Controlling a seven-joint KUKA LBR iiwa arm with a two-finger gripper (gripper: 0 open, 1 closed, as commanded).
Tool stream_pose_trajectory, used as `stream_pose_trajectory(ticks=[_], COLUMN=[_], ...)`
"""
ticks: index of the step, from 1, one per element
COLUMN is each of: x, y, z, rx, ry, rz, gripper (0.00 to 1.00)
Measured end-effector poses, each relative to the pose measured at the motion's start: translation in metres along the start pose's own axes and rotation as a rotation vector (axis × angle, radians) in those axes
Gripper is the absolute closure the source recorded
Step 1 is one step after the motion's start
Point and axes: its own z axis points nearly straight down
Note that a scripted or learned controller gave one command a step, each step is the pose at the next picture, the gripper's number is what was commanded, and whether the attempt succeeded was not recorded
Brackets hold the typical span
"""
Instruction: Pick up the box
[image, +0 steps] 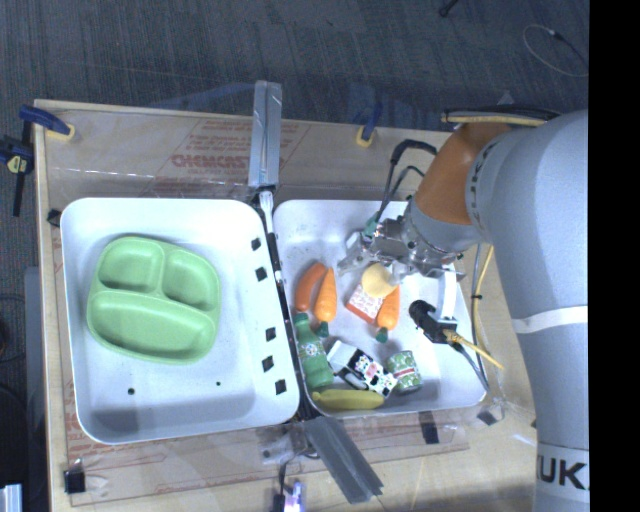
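Observation:
A small orange and white box (360, 302) lies in the middle of the right bin (300, 225). A pale yellow round piece (377, 279) rests on its upper right corner and an orange carrot (389, 309) lies against its right side. My gripper (384, 252) hangs just above and behind the yellow piece, at the far side of the pile, with nothing seen held in it. A second small carton, black and white (360, 369), lies nearer the front of the same bin.
Two orange carrots (315, 288) lie left of the box. A green bottle (312, 352), a green can (405, 369) and a banana (349, 400) crowd the bin's front. The left bin (90, 400) holds a green divided tray (155, 297).

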Motion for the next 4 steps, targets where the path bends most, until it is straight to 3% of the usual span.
stream_pose_trajectory(ticks=[1,2,3,4], x=[0.011,0.011,0.066,0.067], y=[-0.046,-0.046,-0.06,-0.059], z=[0.019,0.01,-0.112,-0.121], rx=[0.023,0.024,0.021,0.024], ry=[0.005,0.004,0.006,0.006], rz=[0.049,0.043,-0.039,-0.046], gripper=[0.0,1.0,1.0,1.0])
